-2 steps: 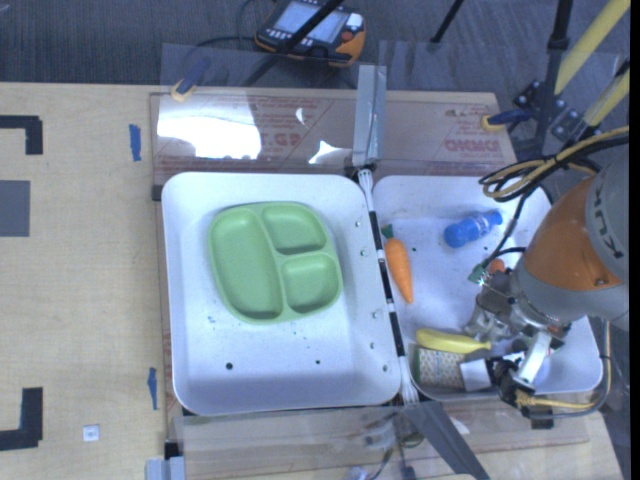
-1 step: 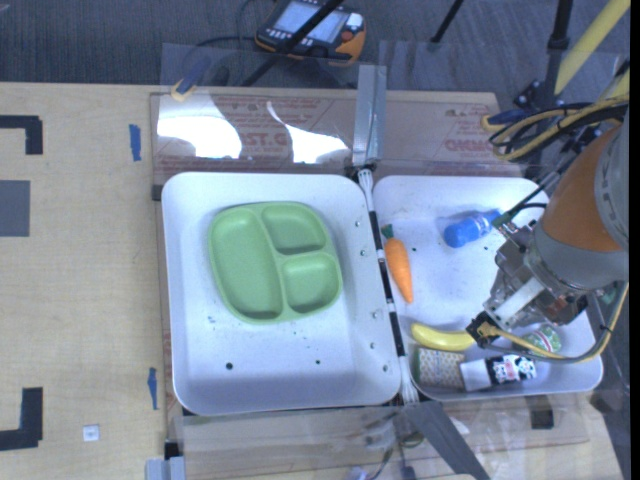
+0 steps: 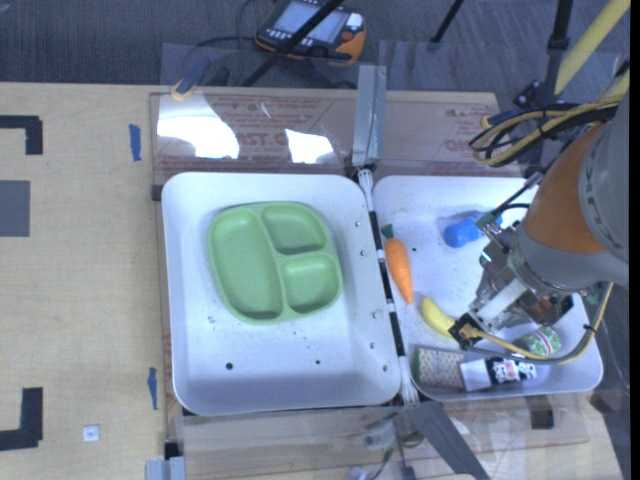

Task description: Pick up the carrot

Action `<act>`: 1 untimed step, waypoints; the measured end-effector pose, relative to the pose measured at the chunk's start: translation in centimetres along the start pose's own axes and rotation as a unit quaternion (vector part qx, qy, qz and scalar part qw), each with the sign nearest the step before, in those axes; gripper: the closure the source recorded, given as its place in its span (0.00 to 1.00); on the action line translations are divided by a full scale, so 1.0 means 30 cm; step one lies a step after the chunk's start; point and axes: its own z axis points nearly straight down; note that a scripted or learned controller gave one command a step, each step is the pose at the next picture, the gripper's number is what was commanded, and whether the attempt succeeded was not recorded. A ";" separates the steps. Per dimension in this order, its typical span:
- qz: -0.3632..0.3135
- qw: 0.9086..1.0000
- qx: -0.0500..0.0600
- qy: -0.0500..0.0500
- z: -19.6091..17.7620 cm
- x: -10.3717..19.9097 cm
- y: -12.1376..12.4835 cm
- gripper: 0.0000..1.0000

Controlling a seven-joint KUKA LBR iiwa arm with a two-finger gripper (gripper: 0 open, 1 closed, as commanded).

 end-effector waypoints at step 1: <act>-0.002 1.000 0.001 -0.001 -0.030 0.003 -0.003 1.00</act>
